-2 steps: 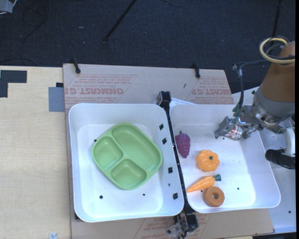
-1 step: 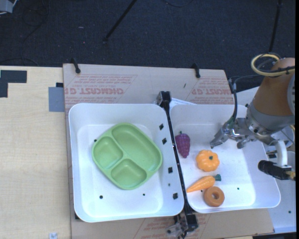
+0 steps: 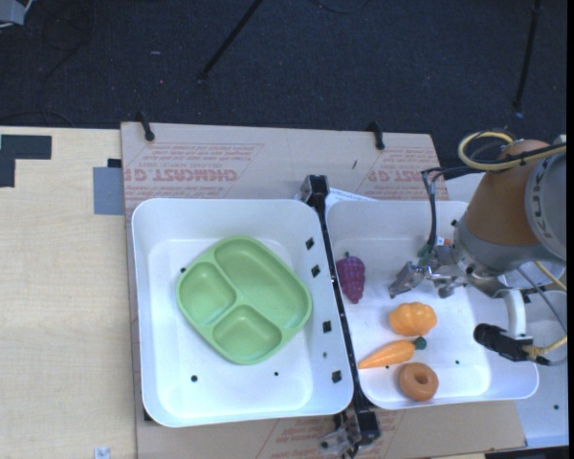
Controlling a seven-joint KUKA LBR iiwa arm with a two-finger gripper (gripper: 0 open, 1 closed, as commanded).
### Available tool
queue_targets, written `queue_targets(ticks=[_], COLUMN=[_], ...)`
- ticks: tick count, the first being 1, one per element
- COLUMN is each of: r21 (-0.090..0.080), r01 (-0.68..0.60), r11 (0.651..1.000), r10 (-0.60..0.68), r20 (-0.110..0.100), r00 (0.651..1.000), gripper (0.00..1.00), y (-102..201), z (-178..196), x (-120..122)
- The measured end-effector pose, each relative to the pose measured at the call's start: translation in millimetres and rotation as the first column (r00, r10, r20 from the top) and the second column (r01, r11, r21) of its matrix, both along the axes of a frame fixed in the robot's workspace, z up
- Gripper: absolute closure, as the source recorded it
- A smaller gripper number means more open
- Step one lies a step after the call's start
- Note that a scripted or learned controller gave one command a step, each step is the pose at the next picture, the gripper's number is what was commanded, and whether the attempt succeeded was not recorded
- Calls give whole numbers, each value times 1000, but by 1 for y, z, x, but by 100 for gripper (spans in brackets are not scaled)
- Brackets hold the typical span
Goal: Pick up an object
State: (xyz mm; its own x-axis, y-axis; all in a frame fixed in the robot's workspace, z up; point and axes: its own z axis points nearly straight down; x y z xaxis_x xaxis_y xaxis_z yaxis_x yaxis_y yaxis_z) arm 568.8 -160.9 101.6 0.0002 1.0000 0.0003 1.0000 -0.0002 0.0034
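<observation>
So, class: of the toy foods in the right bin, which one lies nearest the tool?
The orange pumpkin, just below the tool. The purple grapes sit further left by the divider; the carrot and doughnut lie lower.

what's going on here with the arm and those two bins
A grey and orange robot arm reaches in over the right bin, set to pick something up. Its claw hangs just above an orange pumpkin-like toy, holding nothing. Purple grapes, a carrot and a brown donut lie nearby in that bin. A green divided plate sits in the left bin.
</observation>
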Motion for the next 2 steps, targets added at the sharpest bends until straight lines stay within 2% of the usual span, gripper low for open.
queue_targets(ticks=[1, 2], r21=[1, 1], r01=[2, 6], r11=[1000, 1000], r10=[-2, -6], r20=[-7, -7], r00=[1000, 1000], gripper=[0, 100], y=[0, -1], z=[-15, -3], x=[0, 0])
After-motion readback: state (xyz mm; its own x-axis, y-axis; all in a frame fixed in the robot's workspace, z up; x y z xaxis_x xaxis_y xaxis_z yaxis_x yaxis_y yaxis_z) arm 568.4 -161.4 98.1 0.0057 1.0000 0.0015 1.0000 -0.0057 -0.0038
